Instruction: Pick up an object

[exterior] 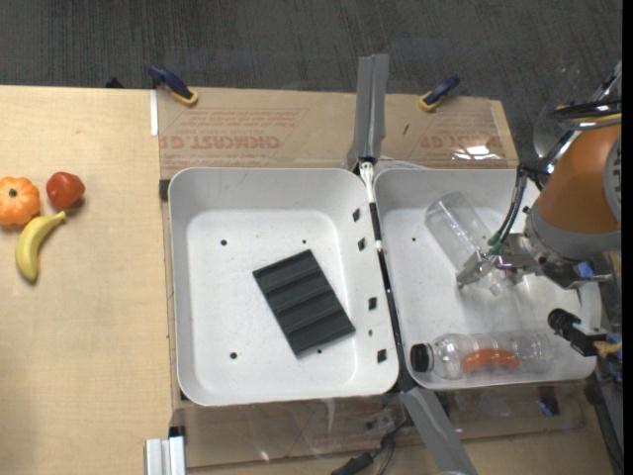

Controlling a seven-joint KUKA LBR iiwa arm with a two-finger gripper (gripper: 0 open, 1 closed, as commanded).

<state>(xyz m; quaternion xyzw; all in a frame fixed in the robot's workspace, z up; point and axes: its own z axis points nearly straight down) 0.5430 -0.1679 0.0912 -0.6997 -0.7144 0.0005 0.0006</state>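
- Far on the left, three toy fruits sat close together on the bare wooden bench: an orange (17,202), a red apple (65,189) and a yellow banana (33,244) just below them.
- The left bin (188,295) held one thing, a flat black ridged block (304,302), lying at a slant near the middle.
- Behind the bins lay a brown cardboard sheet (237,132), held down by two blue and yellow clamps (173,84).
- The right bin (401,265) held two see-through things. A clear plastic cup (457,228) lay tipped on its side near the top. A clear bottle (480,354) with a black cap and an orange label lay flat along the front wall.
- The gripper (485,272) was low in the right bin, right next to the cup's lower end. I could not tell if it was wide or narrow, or if it had hold of anything.
- The arm (584,191) came in from the right edge.
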